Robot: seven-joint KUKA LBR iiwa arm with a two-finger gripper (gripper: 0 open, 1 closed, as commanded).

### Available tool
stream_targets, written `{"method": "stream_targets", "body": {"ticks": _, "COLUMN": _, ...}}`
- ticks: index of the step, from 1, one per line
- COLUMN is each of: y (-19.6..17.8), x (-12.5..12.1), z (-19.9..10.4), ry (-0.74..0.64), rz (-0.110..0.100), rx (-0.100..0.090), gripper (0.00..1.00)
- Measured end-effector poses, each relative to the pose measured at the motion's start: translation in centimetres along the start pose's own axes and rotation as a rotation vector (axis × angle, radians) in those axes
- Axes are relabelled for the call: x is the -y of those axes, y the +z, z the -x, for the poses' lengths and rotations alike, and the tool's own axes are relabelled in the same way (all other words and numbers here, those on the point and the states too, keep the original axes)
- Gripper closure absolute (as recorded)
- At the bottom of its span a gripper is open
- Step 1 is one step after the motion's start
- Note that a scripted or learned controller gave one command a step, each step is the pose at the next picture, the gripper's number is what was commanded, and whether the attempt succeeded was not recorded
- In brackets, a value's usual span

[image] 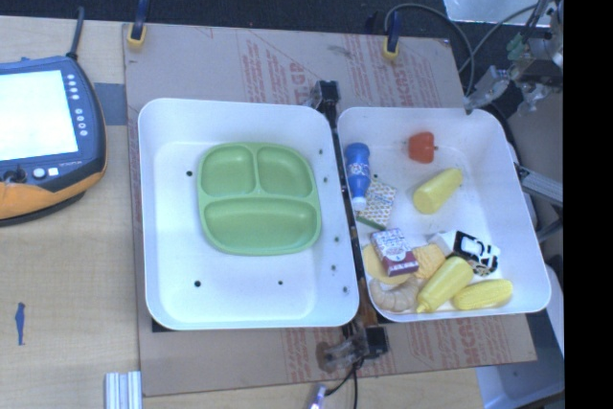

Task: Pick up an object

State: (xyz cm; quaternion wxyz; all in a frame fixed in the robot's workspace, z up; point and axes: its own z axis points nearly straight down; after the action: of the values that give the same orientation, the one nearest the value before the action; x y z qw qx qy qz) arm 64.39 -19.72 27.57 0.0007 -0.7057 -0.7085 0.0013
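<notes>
The right bin [512, 206] holds several small items. A red round piece [421, 147] lies near its far side, and a blue bottle [356, 170] rests against its left wall. In the middle are a yellow cylinder [437, 190] and a checkered packet [378, 203]. At the near side a maroon-and-white box [394, 251], a black-and-white item [476, 251], a yellow banana-like piece [445, 283], a corn cob [482, 294] and a beige biscuit [393, 298] crowd together. My gripper [522, 67] hangs past the bin's far right corner, apart from all of them.
The left bin [168, 235] holds a green divided plate [259, 198]. A teach pendant [43, 134] lies on the bench at the far left. Clamps [137, 32] [391, 43] pin the cardboard mat at the back, and cables [460, 34] loop near the right bin's far corner.
</notes>
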Motion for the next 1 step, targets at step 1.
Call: {"method": "stream_targets", "body": {"ticks": 1, "y": 13.93, "x": 9.33, "z": -4.29, "ry": -0.001, "rz": -0.004, "rx": -0.001, "gripper": 0.00}}
